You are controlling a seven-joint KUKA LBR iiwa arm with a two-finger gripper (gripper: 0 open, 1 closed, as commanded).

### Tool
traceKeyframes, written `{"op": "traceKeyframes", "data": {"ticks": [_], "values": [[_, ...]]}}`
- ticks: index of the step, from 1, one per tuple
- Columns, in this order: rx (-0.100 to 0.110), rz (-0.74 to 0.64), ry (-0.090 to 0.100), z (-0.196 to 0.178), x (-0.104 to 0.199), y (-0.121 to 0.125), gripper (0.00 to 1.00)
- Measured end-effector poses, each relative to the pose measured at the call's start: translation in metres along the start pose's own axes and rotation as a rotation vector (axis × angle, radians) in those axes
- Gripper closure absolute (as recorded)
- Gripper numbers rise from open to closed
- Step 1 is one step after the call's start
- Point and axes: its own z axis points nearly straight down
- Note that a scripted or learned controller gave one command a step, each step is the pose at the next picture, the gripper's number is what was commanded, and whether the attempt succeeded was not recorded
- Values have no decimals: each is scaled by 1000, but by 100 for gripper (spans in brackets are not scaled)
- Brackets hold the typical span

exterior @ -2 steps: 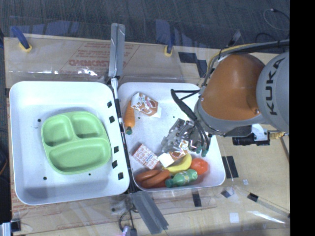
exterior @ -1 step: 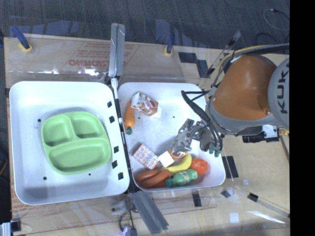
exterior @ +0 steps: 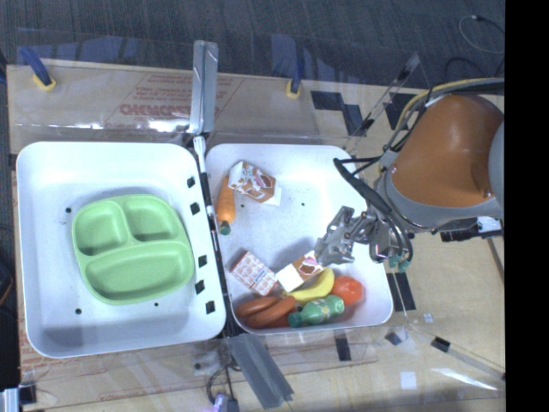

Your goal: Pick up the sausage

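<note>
While the end effector (exterior: 336, 240) hovers (grip state unclear), one sausage (exterior: 262, 308) lies below.

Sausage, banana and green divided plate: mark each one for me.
sausage (exterior: 262, 308): camera view, middle of its brown body.
banana (exterior: 316, 285): camera view, middle of the yellow curve.
green divided plate (exterior: 130, 273): camera view, floor of its large front compartment.

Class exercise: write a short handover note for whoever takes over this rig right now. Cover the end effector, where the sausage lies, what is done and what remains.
End effector: hovering over the right bin, above the banana; grip state unclear.
Sausage: lying at the right bin's front edge, beside the green bottle and tomato.
Done: arm is over the bin; sausage not lifted.
Left: move to the sausage, grasp, lift.
</note>
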Motion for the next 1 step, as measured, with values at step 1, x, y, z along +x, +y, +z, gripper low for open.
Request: {"op": "traceKeyframes", "data": {"ticks": [1], "values": [[0,-72,0,11,-13,-46,100]]}}
